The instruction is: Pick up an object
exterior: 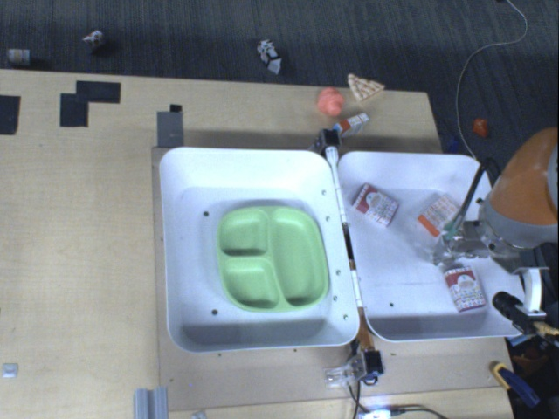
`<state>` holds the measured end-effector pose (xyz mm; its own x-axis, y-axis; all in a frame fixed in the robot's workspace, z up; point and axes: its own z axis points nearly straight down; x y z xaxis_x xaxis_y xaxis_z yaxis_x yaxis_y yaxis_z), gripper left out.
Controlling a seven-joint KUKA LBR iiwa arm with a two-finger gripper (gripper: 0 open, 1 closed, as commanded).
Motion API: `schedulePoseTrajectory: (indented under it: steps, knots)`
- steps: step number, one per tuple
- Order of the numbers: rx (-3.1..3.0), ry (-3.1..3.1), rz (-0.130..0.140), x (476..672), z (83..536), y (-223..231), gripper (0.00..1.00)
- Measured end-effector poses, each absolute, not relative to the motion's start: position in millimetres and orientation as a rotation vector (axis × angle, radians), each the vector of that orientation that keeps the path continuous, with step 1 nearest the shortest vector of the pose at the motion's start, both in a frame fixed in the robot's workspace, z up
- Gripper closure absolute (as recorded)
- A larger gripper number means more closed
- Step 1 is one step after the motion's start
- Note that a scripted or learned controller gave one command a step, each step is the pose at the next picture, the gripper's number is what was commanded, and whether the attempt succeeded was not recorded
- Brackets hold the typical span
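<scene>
Three small packets lie in the right bin: a red and white one near the divider, an orange and white one further right, and a red and white one near the front right. My gripper reaches in from the right and hangs low over the bin floor, between the orange and white packet and the front right packet. I see nothing held in it.
The left bin holds a green divided plate. Behind the bins on the bench lie a pink ball, a wedge-shaped toy and a small tube. Cables run by the front edge.
</scene>
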<state>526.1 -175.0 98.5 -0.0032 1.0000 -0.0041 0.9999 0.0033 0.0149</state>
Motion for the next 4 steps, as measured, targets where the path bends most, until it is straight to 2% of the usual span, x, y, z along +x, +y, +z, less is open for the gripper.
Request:
schedulePoseTrajectory:
  steps: [1,2,3,4]
  knots:
    - [2.209,2.216,0.012,526.0,98.4,-175.0,0.0]
    - [2.204,2.216,0.016,527.4,109.1,-174.4,1.0]
    - [2.205,2.216,0.015,527.3,109.0,-174.4,0.0]
    - [2.2,2.217,0.019,528.6,119.6,-173.6,1.0]
